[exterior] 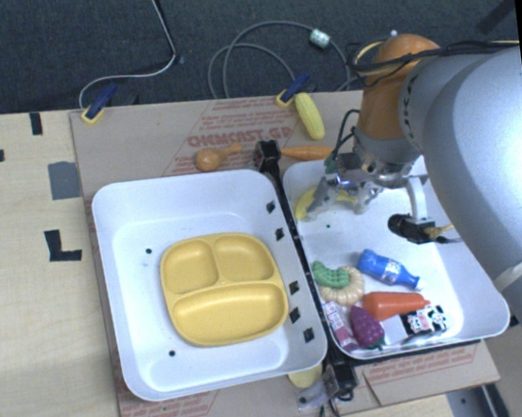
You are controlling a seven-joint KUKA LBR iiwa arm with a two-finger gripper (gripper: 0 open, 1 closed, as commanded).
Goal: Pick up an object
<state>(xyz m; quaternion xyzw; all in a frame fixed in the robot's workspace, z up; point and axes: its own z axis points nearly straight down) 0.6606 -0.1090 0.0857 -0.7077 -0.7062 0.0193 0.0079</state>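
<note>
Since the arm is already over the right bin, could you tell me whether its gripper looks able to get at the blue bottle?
Probably yes. The blue bottle lies uncovered in the right bin, with bare floor between it and the gripper; only the carrot lies close beside it.

We note a light wood-grain bench top [28,307] with black tape marks [58,245] and a grey patch [64,178] on its left part, and a brown cardboard sheet [223,132] with red print lying over its middle. Beyond the bench's far edge we see dark carpeted floor [51,40], crossed by a white cable [164,35] and a looped grey cable [241,49]. Two blue-and-yellow clamps [97,102] grip the cardboard's far edge; the light is even, with soft shadows.
</note>
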